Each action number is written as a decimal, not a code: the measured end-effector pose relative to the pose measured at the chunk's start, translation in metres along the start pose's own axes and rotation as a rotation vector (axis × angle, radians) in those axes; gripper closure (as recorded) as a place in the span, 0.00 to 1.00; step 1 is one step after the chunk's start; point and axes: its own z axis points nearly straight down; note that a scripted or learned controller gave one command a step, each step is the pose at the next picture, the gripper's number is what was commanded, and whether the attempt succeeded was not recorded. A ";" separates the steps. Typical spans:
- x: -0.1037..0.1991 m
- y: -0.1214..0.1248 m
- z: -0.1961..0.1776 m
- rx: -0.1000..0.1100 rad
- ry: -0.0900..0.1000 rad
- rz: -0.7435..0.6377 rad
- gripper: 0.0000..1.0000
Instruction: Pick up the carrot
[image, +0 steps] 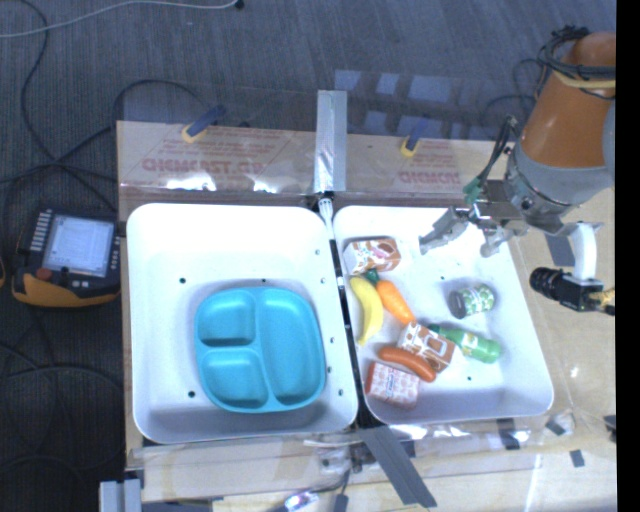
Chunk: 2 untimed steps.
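Camera view, read from the near edge back: the right bin holds its clutter at the front-left. Nearest lies a red-and-white packet, then a red sausage touching a small printed carton, with a green bottle just beside the carton on the right. Behind those, the carrot lies slantwise, orange with a green top pointing up-left, pressed against a yellow banana that runs along the bin's left wall. A small greenish can sits apart to the right, and a round printed packet lies just beyond the carrot's top.

The left bin holds 1 thing, a blue 3-compartment plate with nothing in its compartments.

Farthest back, the gripper hangs over the rear of the right bin, fingers spread and nothing between them, well apart from the carrot.

The risks, as I judge them, come from crowding. The banana touches the carrot's left side, so 1 finger may land on the banana, or the pair may close on both. The carton and sausage sit near its lower tip and could be nudged. A tapered carrot may also slip from a clench placed too near the thin end.
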 end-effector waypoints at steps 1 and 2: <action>-0.023 -0.007 0.191 -0.011 -0.004 -0.291 0.00; -0.022 -0.006 0.181 -0.015 -0.001 -0.291 1.00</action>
